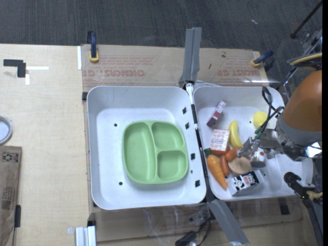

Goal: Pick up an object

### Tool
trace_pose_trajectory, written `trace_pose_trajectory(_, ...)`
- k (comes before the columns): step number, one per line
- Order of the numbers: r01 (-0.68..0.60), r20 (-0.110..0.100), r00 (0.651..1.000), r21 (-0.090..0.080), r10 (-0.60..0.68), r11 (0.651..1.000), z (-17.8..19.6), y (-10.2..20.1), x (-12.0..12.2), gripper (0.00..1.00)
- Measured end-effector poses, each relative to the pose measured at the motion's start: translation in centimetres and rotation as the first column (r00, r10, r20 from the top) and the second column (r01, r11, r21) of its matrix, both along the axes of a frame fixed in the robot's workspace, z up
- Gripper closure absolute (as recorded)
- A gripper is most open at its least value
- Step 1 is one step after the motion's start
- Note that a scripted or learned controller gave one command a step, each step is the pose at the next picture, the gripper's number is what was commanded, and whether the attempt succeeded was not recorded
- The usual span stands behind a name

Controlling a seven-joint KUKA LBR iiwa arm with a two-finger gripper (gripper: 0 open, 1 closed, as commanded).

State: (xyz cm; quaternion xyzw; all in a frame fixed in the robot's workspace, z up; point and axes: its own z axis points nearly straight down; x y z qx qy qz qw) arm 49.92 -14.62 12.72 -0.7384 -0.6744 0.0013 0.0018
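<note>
My gripper hangs low in the right bin, reaching in from the right under the arm's orange band. It sits right above a tan round piece and next to a small red item. Around it lie a banana, a yellow lemon, a pink-and-white box, a purple box, a carrot and a black-and-white carton. Whether anything is held cannot be made out.
The left bin holds a green divided tray. A grey divider bar runs between the bins. Clamps sit at the cardboard's far edge. Cables hang off the arm at the right.
</note>
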Motion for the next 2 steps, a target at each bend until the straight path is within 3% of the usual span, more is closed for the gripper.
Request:
trace_pose_trajectory(1, 0.067, 0.002, 0.998, -0.001, -0.067, 0.998, -3.65, -3.56, 2.83, 0.00)
trace_pose_trajectory(2, 0.070, 0.002, 0.998, -0.001, -0.070, 0.998, -2.75, -3.62, 2.85, 1.00)
